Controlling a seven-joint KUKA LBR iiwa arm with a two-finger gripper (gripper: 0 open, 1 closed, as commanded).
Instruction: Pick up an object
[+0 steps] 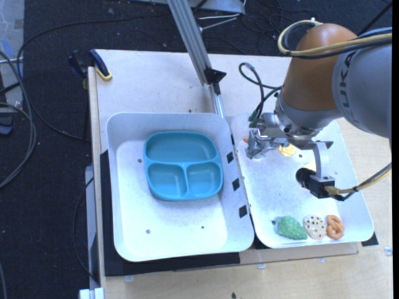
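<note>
The gripper (257, 149) hangs low over the far left part of the right bin (280, 192), close to the wall shared with the left bin. A small yellow object (287, 149) lies just to its right, partly hidden under the wrist. A bit of orange (247, 139) peeks out at the gripper's left side; what it is cannot be made out. Along the right bin's near edge lie a green leafy piece (290, 228), a round speckled cookie (314, 226) and a pretzel (335, 227), all well apart from the gripper.
A blue divided plate (184, 166) rests in the left bin (156, 229). A slanted metal pole (193, 36) runs from the top down to the bins' far edge. A black cable block (315, 183) dangles from the wrist over the right bin.
</note>
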